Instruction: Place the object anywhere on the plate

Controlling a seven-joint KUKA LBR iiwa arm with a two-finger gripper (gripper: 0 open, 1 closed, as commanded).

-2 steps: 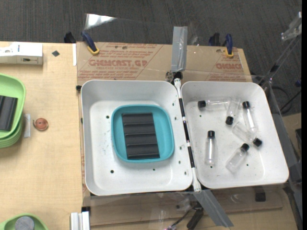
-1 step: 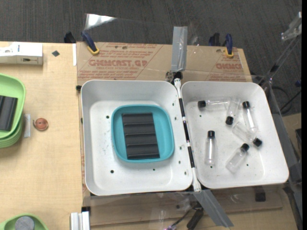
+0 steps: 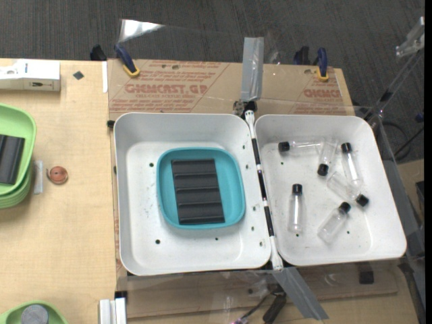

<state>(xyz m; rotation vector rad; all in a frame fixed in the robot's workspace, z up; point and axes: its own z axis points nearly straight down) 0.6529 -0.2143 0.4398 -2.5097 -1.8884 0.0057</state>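
A teal plate [image 3: 167, 181] with a dark ribbed insert [image 3: 197, 190] lies in the left white bin [image 3: 135, 147]. In the right white bin [image 3: 378, 181] lie several clear vials with black caps: one [image 3: 295, 208] near the bin's left middle, one [image 3: 334, 221] at the lower middle, one [image 3: 302, 146] at the top left, and others [image 3: 347, 164] toward the top right.
A brown cardboard sheet [image 3: 202, 86] lies behind the bins, held by clamps [image 3: 126, 63]. On the wooden bench at the left sit a green dish [image 3: 17, 157], a small round brown piece [image 3: 58, 175] and a white box [image 3: 30, 76].
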